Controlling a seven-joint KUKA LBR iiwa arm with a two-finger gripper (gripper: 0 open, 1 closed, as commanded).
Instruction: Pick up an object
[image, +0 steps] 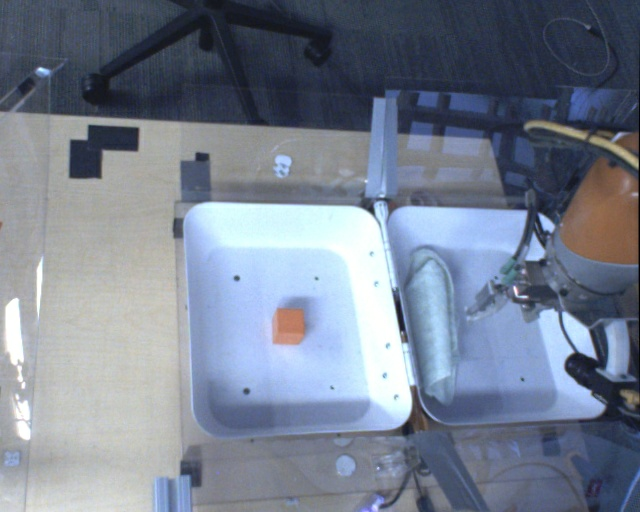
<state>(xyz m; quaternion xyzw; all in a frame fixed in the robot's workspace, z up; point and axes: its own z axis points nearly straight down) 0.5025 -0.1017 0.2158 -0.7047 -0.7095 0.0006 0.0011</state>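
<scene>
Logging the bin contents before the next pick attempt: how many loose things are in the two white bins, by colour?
Orange: 1, the cube in the left bin.
Pale grey-green: 1, the rolled cloth in the right bin.
Total: 2

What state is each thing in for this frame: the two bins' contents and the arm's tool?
Orange cube: resting flat near the middle of the left bin, untouched.
Grey-white roll: lying lengthwise along the left wall of the right bin, not held.
Tool: over the right bin, beside the roll, nothing seen in it.
</scene>
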